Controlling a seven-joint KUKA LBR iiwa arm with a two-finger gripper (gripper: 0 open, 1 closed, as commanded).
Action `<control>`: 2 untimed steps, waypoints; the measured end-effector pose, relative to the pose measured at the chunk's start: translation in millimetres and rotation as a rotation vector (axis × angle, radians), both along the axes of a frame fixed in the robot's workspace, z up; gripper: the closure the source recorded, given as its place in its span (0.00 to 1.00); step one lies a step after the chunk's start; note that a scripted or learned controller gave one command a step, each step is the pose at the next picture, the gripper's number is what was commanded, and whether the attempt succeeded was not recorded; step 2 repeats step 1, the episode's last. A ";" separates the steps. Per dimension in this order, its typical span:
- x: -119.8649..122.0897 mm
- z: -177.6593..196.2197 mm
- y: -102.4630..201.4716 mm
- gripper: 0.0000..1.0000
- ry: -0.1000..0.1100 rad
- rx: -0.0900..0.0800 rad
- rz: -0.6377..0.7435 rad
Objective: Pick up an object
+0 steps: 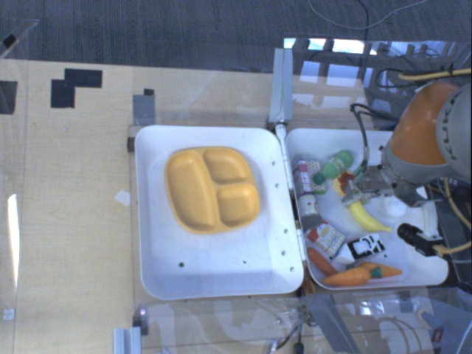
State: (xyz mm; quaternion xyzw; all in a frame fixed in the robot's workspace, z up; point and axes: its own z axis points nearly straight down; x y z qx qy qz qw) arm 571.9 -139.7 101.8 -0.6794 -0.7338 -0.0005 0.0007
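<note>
Yellow banana (366, 217) below gripper (359, 190), carrot (355, 276) and bottle (333, 165) near.

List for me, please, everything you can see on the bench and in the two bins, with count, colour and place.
left bin: one, white, left of the right bin
divided plate: one, yellow, three compartments, in the left bin
right bin: one, white, under the arm
bottle: one, green, far part of the right bin
banana: one, yellow, middle of the right bin
carrot: one, orange with green end, near edge of the right bin
small packets: several, mixed colours, left side of the right bin
arm: one, grey with orange band, entering from the right
tool: one, grey, just above the banana
</note>
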 end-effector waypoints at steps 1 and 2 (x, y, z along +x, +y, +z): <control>5.6 113.0 20.4 1.00 -0.003 -0.002 0.024; 5.6 113.0 20.4 1.00 -0.003 -0.002 0.024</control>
